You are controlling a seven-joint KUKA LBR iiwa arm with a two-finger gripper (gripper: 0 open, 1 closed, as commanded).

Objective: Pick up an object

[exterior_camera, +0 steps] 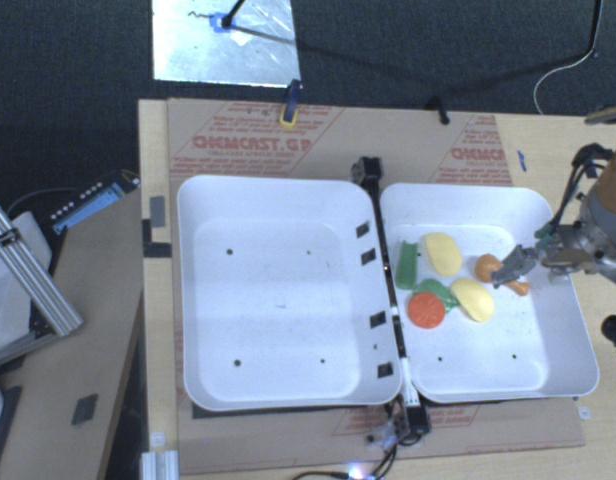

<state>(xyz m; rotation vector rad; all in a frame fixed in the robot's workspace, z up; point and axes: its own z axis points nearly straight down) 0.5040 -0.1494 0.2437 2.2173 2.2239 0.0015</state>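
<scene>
A small orange object (487, 266) lies in the right bin (563, 363), near its right side, with the claw (512, 268) low over it and touching or nearly touching it. Whether the claw is closed on it cannot be told. Just left lie two yellow pieces (443, 253) (474, 300), a red round piece (425, 310) and a green strip (407, 264). The left bin (203, 368) sits beside it on the counter (153, 298).
</scene>
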